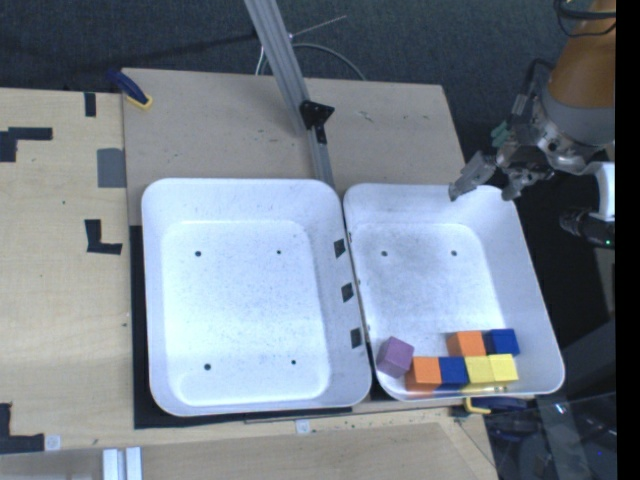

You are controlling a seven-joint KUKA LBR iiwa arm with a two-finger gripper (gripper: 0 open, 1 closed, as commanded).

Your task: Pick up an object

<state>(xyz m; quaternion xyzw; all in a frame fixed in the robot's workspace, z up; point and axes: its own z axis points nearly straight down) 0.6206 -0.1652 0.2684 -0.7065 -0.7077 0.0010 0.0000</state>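
Along bin's near wall, matte cubes [462, 359]

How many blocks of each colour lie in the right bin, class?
Purple block: 1
Orange blocks: 2
Blue blocks: 2
Yellow blocks: 2
Total: 7

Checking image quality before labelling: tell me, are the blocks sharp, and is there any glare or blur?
Camera view: the blocks read fairly sharp, colours distinct; the right bin looks bright without washing out; the gripper at its far rim looks soft and slightly blurred.
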